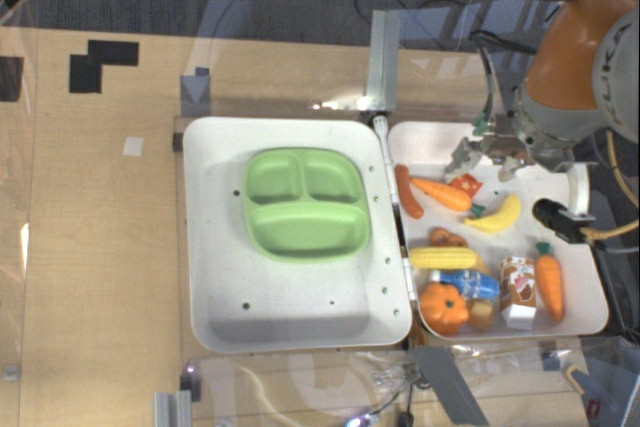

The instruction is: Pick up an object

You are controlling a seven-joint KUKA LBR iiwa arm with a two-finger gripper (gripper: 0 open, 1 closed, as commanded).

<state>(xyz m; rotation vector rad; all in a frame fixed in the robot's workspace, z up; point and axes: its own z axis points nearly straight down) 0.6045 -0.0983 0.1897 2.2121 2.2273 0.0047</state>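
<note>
Approach step, nothing gripped: end effector (487,153) over right bin (600,315), finger state impossible to tell. Nearest target, carrot (441,194), just below. Next: descend, centre, close.

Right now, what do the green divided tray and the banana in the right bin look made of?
Green divided tray: likely moulded plastic, matte; even colour, rounded compartment walls, soft sheen. Banana: probably a plastic or rubber toy, smooth and slightly glossy; flat uniform yellow with a green tip. Which of the two cannot be told from the look alone.
</note>
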